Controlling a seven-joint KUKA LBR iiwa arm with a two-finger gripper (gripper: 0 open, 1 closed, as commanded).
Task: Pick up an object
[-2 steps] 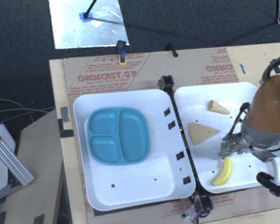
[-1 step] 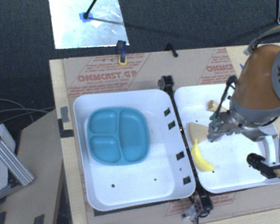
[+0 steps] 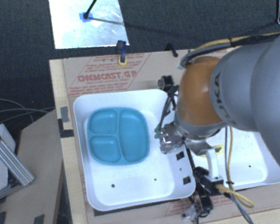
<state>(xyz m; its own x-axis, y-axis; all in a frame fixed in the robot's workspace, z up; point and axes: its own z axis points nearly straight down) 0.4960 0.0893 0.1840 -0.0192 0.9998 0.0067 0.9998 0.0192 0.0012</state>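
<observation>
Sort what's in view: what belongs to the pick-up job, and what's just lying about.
For the job:
blue divided plate
white bin holding it
gripper

Lying about:
printed cardboard sheet
shiny sheet
clamp
metal frame

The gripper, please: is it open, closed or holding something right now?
Gripper: cannot be told; it hangs at the right rim of the left bin.

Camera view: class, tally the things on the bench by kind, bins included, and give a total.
Bins: 2, the left bin and the right bin
Plates: 1, the blue divided plate
Total: 3
</observation>
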